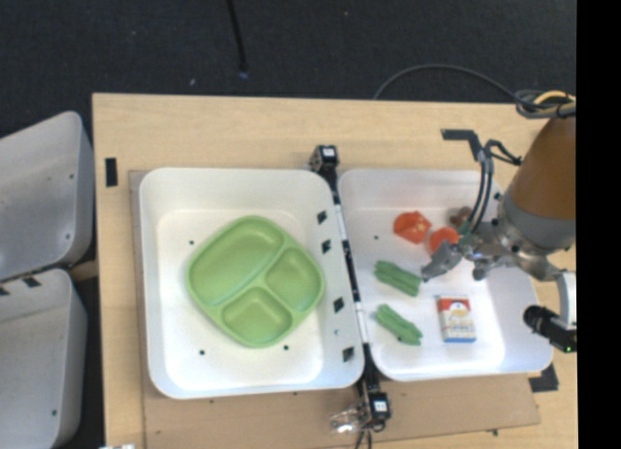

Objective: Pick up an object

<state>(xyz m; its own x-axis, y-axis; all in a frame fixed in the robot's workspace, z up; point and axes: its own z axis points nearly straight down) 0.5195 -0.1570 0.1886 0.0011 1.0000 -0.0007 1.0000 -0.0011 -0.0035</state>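
Right bin [388, 365], contents: small red-and-white carton [455, 319] near the front; two green pod-shaped pieces, one [399, 324] at the front left, one [397, 277] just behind it; two red pieces, one [410, 226] farther back, one [442, 239] beside the tool. Gripper [439, 261]: hangs low over the bin's middle, just right of the rear green piece, touching nothing visibly; whether its fingers are apart cannot be told. Left bin [155, 243]: green three-compartment plate [255, 280].
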